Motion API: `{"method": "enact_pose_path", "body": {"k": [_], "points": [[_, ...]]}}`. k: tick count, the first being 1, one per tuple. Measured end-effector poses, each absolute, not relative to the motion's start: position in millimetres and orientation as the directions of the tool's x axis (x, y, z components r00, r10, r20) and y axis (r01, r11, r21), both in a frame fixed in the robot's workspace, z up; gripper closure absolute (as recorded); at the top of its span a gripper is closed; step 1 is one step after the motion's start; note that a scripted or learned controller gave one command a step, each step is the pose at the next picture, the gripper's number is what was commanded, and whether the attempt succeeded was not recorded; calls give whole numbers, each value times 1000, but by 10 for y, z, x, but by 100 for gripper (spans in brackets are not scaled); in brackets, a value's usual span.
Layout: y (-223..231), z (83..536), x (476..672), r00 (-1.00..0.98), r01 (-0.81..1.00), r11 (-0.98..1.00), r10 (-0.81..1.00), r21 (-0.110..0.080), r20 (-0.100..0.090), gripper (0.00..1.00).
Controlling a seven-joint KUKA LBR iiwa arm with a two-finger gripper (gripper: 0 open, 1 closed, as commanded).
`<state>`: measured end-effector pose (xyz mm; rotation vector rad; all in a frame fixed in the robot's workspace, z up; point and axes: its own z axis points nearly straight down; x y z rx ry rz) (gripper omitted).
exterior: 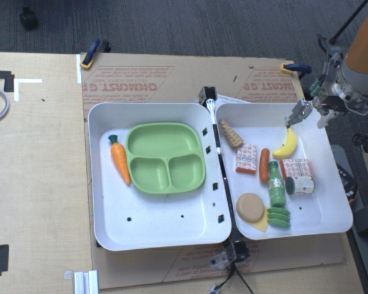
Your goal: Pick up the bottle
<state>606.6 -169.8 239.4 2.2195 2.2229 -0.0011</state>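
Observation:
The bottle (276, 187) is small and green with a white label, lying upright-lengthwise in the right bin (330, 158) between a red sausage and a white cup. My gripper (310, 112) hangs over the bin's far right corner, well above and behind the bottle, just beyond the banana. Its two fingers (297, 112) stand apart with nothing between them.
The right bin also holds a banana (287, 144), a red sausage (264, 165), a wafer pack (247, 158), a white cup (300, 184), a bread roll (251, 207), green peas (279, 217) and a bread stick (231, 134). The left bin holds a green divided plate (166, 157) and a carrot (119, 160).

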Motion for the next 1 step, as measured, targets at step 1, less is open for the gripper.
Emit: {"method": "enact_pose_path", "body": {"k": [1], "points": [[-1700,2490,6070,-4,1000,4,1000,0,-2,100]]}}
